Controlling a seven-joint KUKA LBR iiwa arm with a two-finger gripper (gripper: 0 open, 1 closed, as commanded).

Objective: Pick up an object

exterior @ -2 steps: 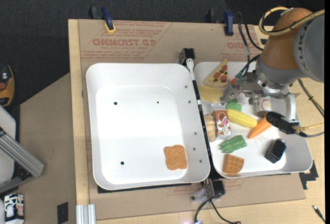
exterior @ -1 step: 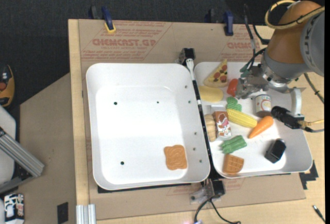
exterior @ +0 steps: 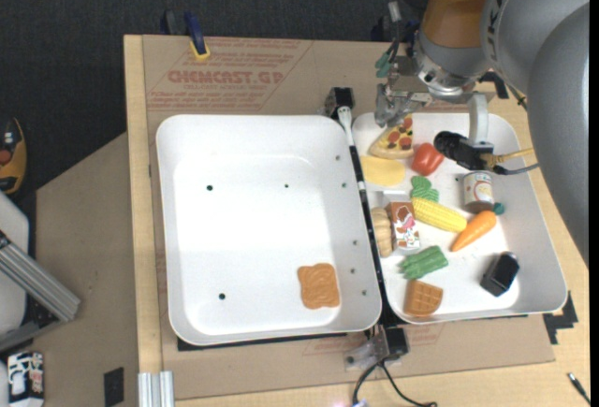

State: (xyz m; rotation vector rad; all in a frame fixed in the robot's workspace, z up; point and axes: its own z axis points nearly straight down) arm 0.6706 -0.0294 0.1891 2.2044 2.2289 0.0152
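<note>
Red-dotted pizza slice (exterior: 394, 141) lies just below the fingers (exterior: 392, 111); whether they are apart, I cannot tell.

Scene evenly and brightly lit from above. Mild glare noted on white bins (exterior: 262, 209). Soft, short shadows cast beneath toys. Near arm (exterior: 552, 50) rendered blurred; dark floor underexposed; slight softness seen throughout.

Both bins (exterior: 187, 209) are showing plain white. A tan waffle-patterned cookie (exterior: 319, 285) is lying in the left one; the right is holding a yellow corn cob (exterior: 438, 212), orange carrot (exterior: 474, 229), red pepper (exterior: 428, 158) and a black block (exterior: 500, 273).
</note>
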